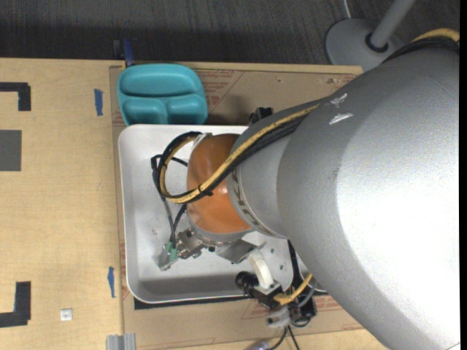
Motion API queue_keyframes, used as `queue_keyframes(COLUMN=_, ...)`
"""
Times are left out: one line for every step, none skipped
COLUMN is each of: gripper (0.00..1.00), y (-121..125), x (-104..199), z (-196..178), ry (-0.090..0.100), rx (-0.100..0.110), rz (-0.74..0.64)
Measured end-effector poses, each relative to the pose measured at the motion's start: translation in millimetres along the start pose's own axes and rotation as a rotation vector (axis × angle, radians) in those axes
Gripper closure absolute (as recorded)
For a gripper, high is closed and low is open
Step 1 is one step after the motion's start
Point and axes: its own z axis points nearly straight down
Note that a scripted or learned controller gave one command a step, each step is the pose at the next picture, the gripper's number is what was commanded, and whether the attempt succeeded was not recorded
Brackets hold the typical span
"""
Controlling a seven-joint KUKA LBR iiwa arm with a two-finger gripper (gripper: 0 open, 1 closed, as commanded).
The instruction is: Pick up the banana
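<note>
While the grey arm (365, 188) reaches in from the right and covers much of the frame, its orange band (211, 188) hangs over the middle of a white bin (139, 217) on the desk (58, 195). The end effector (175, 252) sits low in that bin near its lower left; whether it is spread or pressed together cannot be told. The banana cannot be made out. A teal tray (160, 93) stands just beyond the bin's far edge.
</note>
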Motion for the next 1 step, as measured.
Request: queue_keyframes(gripper=1.00, y=0.8, x=2.6, z=-10.2, ry=0.005, rx=0.000, rz=-0.001)
